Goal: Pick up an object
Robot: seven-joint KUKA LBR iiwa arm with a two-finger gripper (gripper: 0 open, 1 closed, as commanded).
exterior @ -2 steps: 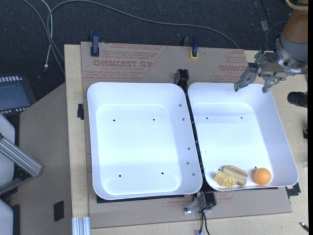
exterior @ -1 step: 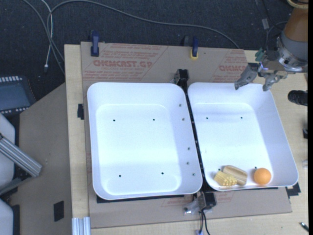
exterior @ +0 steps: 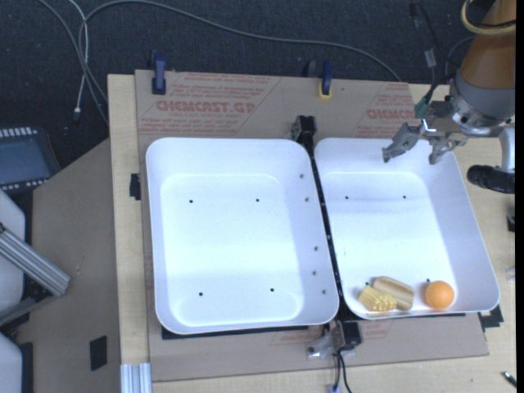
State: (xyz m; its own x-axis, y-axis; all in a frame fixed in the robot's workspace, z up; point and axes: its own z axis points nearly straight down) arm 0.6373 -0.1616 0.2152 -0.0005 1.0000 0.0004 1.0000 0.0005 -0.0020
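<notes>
Over the far edge of the right bin (exterior: 458, 219) hangs the gripper (exterior: 416, 146), its two fingers spread apart with nothing between them. One finger (exterior: 398, 147) points down toward the bin's far wall, the other (exterior: 440, 149) sits a little to its right, and the gap between them shows only white plastic. That spread looks like readiness for a grab, not the end of one.

The things worth picking up all lie at the opposite end of this bin, against its near wall. An orange ball (exterior: 440, 294) sits near the near right corner. Just to its left lie a tan bread roll (exterior: 393, 286) and a yellow piece of corn (exterior: 376, 300), touching or nearly touching each other. They probably gathered there because the bin floor lets loose things slide to the low edge.

The left bin (exterior: 237, 162) holds nothing to take.

Judging from this, the task has not yet begun in earnest: the arm (exterior: 490, 64) is well apart from all three things and must travel the bin's length. The ball stands alone, so it seems the easier target; the roll and corn crowd each other and the wall, which could block a finger.
</notes>
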